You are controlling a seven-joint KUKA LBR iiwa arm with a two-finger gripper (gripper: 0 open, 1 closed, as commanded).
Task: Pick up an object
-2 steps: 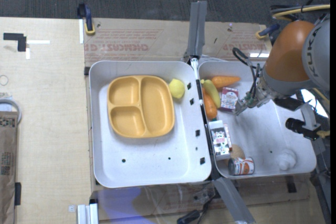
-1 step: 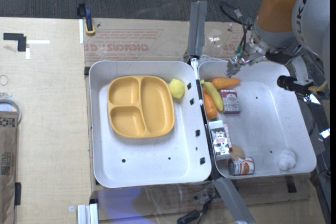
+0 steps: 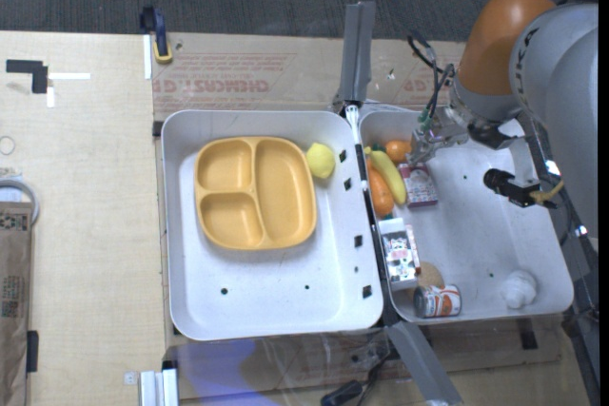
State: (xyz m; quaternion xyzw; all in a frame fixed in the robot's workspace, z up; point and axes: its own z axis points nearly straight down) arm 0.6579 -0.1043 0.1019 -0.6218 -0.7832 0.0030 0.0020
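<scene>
A: You have a pale wood worktop (image 3: pixel 86 204) under dark carpet, with two white bins. What's in the left bin (image 3: pixel 276 299)?

B: A yellow divided plate (image 3: pixel 255 192), with a lemon (image 3: pixel 321 161) at its two o'clock.

A: And your targets?

B: They're crowded along the right bin's (image 3: pixel 495 233) nine o'clock wall: banana (image 3: pixel 388 176), orange (image 3: pixel 397 151), small box (image 3: pixel 400 252), can (image 3: pixel 438 301). That's probably why the gripper (image 3: pixel 425 140) hangs there, just beside the orange. I cannot tell how far it's open, and I see nothing held.

I see a yellow plate (image 3: pixel 255 192), yellow lemon (image 3: pixel 321 161), yellow banana (image 3: pixel 388 176), white bins (image 3: pixel 190 299), and a possibly red-labelled can (image 3: pixel 438 301).
</scene>
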